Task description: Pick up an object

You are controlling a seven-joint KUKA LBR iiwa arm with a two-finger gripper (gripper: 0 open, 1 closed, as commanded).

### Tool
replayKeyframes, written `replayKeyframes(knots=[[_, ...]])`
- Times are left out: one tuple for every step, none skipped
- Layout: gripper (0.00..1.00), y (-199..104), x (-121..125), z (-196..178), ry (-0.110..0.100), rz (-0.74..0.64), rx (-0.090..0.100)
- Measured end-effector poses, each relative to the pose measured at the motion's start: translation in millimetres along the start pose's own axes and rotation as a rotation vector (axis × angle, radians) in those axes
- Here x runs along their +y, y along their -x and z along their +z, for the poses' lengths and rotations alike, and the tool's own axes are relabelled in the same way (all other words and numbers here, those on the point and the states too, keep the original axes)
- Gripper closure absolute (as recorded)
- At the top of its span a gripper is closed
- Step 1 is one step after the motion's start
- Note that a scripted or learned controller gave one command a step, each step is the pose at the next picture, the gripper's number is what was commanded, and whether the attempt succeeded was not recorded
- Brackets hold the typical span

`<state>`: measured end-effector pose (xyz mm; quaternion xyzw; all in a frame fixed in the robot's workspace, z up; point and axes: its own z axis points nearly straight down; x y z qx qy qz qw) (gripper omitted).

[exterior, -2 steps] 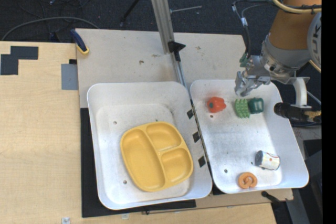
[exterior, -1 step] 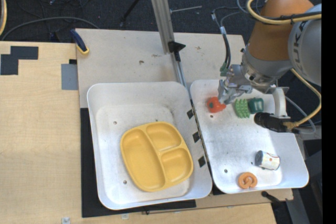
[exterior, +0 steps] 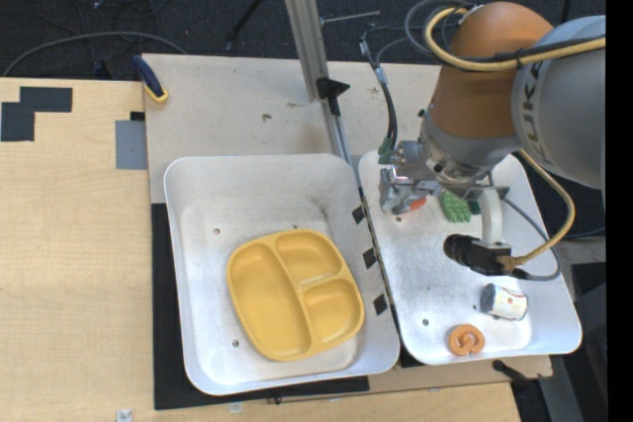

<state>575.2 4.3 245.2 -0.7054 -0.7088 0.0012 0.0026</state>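
My gripper (exterior: 396, 197) hangs low over the far left part of the right bin (exterior: 425, 311), below the grey wrist with its orange band. A small red piece (exterior: 416, 205) lies just to its right. A green block (exterior: 456, 209) sits a little further right, partly under the wrist. Toward the near end of that bin lie a small white cylinder (exterior: 503, 301) and an orange ring (exterior: 465, 341). I see nothing held in the gripper.
The left bin (exterior: 198, 212) holds a yellow divided plate (exterior: 295, 293). An upright aluminium post (exterior: 303, 25) stands behind the bins, near the divide between them. Pale wooden boards lie to the left.
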Motion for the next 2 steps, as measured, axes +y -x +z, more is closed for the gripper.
replayKeyframes(knots=[[1.0,-53,-11,-1,0.001,-0.001,0.0],[1.0,-97,-26,13,0.0,0.0,-0.001]])
